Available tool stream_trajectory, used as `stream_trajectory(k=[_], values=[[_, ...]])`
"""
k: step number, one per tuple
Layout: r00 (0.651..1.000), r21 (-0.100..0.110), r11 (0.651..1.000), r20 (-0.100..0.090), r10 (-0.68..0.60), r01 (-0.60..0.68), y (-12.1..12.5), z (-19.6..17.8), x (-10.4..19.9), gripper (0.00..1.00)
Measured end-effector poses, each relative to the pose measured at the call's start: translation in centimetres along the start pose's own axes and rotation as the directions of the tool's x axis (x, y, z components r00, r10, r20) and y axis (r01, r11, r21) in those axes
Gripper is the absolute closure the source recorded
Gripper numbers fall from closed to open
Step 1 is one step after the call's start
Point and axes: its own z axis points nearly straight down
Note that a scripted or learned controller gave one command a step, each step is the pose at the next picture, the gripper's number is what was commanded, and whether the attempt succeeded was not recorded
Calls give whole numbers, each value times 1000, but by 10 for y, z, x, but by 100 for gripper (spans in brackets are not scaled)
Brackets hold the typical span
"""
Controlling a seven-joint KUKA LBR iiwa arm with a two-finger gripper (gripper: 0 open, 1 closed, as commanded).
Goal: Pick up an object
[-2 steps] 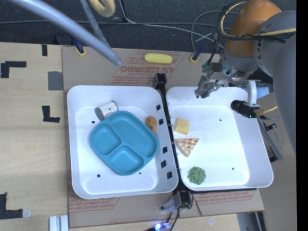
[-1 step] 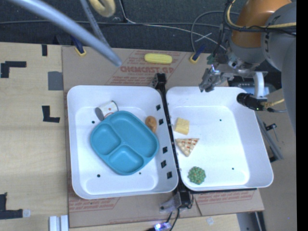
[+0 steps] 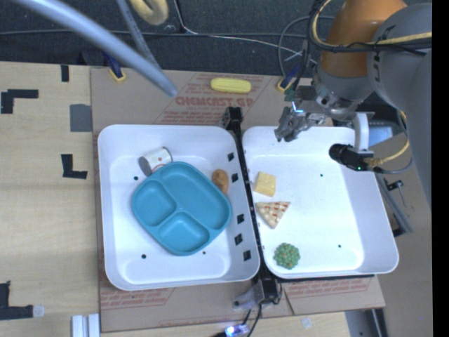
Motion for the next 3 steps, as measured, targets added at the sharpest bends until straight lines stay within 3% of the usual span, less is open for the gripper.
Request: stream_trajectory(k=[3], values=[[1000,2,1000,0,-2,2,-78,9,146,100]])
